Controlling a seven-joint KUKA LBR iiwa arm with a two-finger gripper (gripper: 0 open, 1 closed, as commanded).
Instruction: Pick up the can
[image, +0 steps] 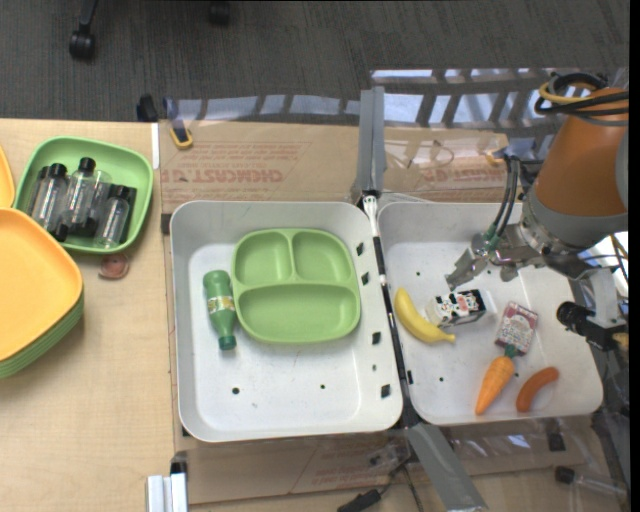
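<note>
The can, small with a black, white and red label, lies on its side in the right bin, just right of a banana. My gripper hangs over the same bin, a little above and to the upper right of the can and not touching it. It is open with nothing between its fingers. The grey arm with its orange band comes in from the right edge.
In the right bin also lie a pinkish packet, a carrot and a small orange-red piece. The left bin holds a green divided plate and a green bottle. Green tray of vials and orange plates sit far left.
</note>
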